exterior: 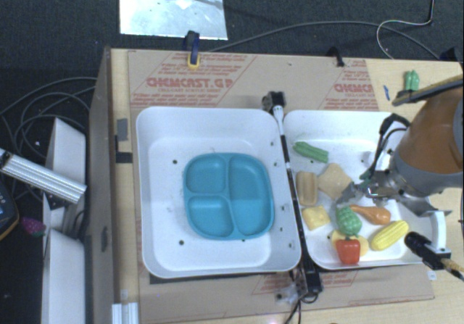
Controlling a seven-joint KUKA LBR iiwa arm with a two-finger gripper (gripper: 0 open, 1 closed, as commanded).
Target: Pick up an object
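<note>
Arm low over the right bin (330,123), gripper (360,190) among the toy food.
I cannot tell how its jaws stand. The tip sits just right of the tan bread slice (334,180), with the green broccoli (349,222) and orange carrot (375,214) just near of it; a blue plate (228,195) lies in the left bin (167,134).

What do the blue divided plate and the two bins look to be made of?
Blue divided plate: likely moulded plastic, matte, uniform colour, rounded compartment ridges. Left bin and right bin: probably thin formed plastic, smooth white with a slight sheen and rounded corners.
</note>
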